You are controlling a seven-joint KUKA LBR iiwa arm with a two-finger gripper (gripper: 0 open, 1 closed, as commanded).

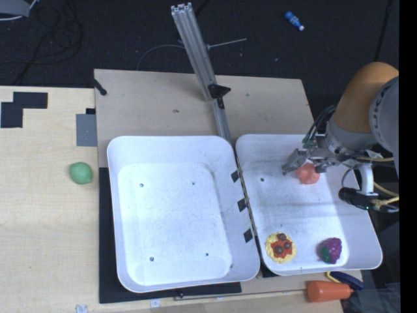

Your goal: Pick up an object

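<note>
Arm over the right bin, gripper at a small red object.

Two shallow white bins sit side by side on the bench: the left bin (171, 214) shows only its speckled floor, while the right bin (287, 207) holds three things. A red object (308, 174) lies in its upper part, a round yellow piece with red spots (280, 247) rests near the front wall, and a purple grape-like cluster (331, 250) sits just to the right of that. The gripper (305, 162) hangs right at the red object, touching or just above it; whether its fingers are spread or closed on the object cannot be told from this slant. A green ball (81, 173) lies on the bench well left of the bins, and an orange carrot-like piece (328, 291) lies outside the right bin's front edge. No readable writing or labels can be made out.
</note>
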